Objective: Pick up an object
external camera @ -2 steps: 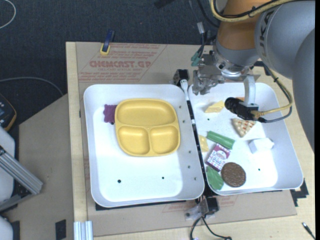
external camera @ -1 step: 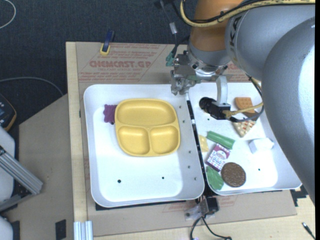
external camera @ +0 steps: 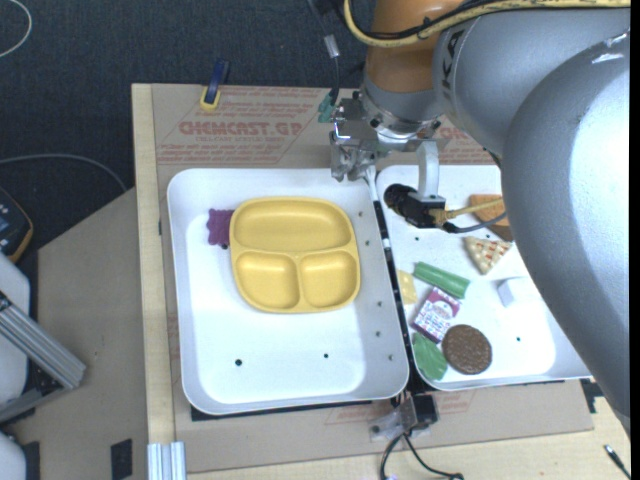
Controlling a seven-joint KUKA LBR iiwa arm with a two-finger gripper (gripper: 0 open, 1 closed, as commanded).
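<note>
On the desk (external camera: 165, 148), the gripper (external camera: 350, 160) hovered by the far rims of the left bin (external camera: 192, 298) and the right bin (external camera: 530, 340), open or closed I could not tell, and nothing looked lifted yet: the cookie (external camera: 467, 349), packet (external camera: 435, 317) and pizza slice (external camera: 487, 254) lay in the right bin.

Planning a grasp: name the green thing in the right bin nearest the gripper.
The green bar between the gripper and the pink packet; the other green piece lies beyond it, beside the brown disc.
</note>
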